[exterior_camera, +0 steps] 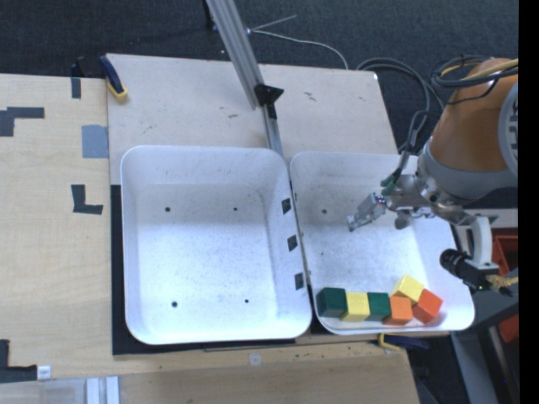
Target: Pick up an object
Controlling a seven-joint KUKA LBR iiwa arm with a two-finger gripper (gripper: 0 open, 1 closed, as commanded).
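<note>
Several small blocks lie in a row along the front wall of the right bin (337,171): a dark green block (332,300), a yellow block (356,305), a green one (378,305), an orange block (400,309), another yellow block (410,288) and an orange-red block (428,305). My gripper (364,213) hangs above the middle of the right bin, pointing left, well behind the blocks. Nothing shows between its fingers.
The left bin (135,225) stands beside the right one, with a shared divider between them. A slanted metal pole (240,49) rises from the back of the bench. The arm's orange band (472,133) fills the right side.
</note>
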